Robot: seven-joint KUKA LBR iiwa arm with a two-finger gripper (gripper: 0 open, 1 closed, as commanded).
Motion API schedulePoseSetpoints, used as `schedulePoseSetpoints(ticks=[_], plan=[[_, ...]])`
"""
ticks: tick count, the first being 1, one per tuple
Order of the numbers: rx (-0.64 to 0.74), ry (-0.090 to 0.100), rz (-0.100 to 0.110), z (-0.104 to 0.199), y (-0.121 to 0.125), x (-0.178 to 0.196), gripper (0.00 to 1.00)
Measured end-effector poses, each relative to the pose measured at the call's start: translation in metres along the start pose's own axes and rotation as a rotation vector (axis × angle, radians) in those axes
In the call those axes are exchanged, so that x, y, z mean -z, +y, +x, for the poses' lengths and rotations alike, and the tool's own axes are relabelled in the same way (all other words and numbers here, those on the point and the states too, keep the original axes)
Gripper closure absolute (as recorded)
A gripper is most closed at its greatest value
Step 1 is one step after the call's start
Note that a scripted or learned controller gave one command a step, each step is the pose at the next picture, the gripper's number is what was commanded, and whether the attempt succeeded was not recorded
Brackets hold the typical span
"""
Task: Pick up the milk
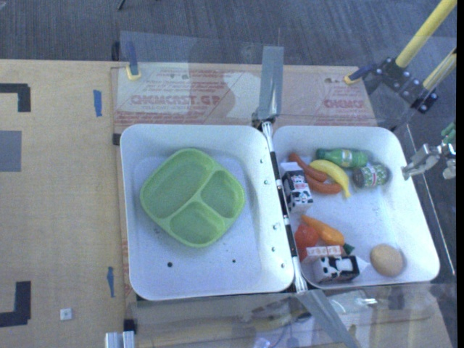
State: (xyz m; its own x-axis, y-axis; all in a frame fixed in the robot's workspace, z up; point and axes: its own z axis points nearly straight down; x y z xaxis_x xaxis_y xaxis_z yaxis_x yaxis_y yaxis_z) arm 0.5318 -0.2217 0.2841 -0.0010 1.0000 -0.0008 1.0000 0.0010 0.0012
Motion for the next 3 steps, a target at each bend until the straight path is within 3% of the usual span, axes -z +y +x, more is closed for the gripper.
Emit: schedulePoseSetpoints(ticks=[1, 2, 3], plan=[[-0.368, 0.002, 0.005, 0.043, -0.021, -0.149, 0.00], [-0.373, 0.002, 0.004, 0.042, -0.021, -0.139, 1.00], [-0.374, 0.002, 0.003, 0.041, -0.020, -0.130, 1.00]])
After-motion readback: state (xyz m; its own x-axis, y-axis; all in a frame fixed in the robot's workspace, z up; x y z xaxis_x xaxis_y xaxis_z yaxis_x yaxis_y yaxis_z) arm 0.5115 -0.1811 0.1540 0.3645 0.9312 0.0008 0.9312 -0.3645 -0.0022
